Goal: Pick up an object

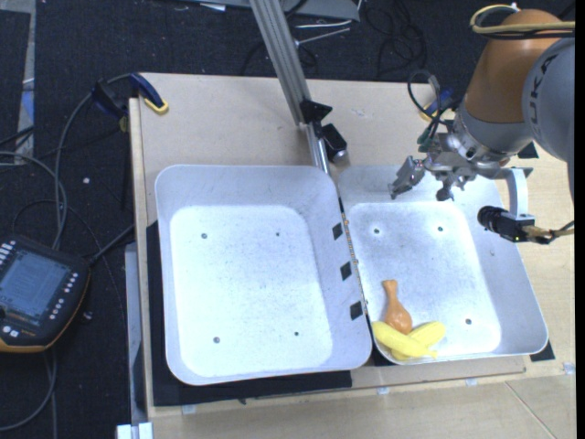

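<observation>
Beige bench, right shallow white bin (512, 286): my two-finger gripper (422, 179) hangs spread, holding nothing; I'd pinch the yellow plastic banana (411, 339), probably light and slick, mid-body.

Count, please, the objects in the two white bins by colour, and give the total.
Orange: 1, the orange object in the right bin
Yellow: 1, the yellow object touching it at the near edge of that bin
Total: 2

robotics lab | teach pendant (37, 291) | floor cables (55, 167) | 2 bins (183, 190)
</observation>
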Motion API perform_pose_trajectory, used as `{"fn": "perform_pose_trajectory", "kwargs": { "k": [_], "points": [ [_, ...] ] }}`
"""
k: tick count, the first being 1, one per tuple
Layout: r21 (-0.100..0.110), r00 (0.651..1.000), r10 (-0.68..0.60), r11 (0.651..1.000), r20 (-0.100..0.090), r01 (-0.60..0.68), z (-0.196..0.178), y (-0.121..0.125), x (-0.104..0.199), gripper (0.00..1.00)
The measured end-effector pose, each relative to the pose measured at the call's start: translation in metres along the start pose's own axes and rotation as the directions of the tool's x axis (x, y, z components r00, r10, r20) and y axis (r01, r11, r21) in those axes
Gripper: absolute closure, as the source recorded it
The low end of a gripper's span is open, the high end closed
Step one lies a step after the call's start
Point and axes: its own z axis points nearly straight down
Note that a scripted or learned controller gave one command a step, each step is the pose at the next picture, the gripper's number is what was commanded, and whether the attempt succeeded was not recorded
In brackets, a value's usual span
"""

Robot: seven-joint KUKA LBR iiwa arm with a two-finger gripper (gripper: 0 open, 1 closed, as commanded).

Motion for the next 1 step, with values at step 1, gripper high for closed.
{"fn": "perform_pose_trajectory", "kwargs": {
  "k": [1],
  "points": [
    [0.000,1.000,0.000,1.000,0.000,0.000,0.0424,0.0013,0.0009,0.00]
  ]
}}
